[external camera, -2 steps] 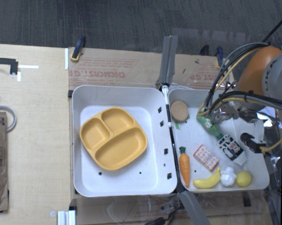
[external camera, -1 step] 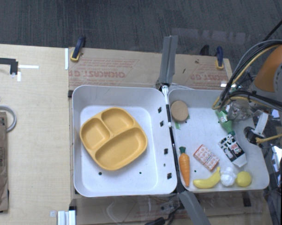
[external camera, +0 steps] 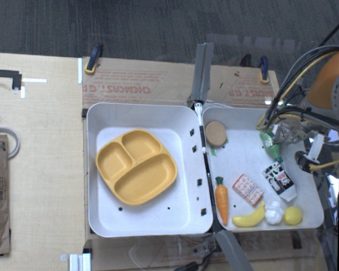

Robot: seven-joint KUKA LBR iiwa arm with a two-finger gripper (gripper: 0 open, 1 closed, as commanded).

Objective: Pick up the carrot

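The carrot [external camera: 221,199], orange with a green top, lies in the right bin [external camera: 241,157] along its left wall near the front, top end pointing away from me. My gripper [external camera: 288,134] hangs over the bin's far right side, well to the right of the carrot and farther back. It sits close beside a green item [external camera: 269,142]. Cables and the wrist hide how the gripper stands.
A banana [external camera: 250,216], a white ball [external camera: 274,213] and a lemon [external camera: 293,215] line the front of the right bin. A pink packet [external camera: 248,189] and a black-and-white tube [external camera: 279,180] lie mid-bin, and a brown disc [external camera: 216,134] sits at the back left. The left bin [external camera: 100,213] holds a yellow divided plate [external camera: 137,166].
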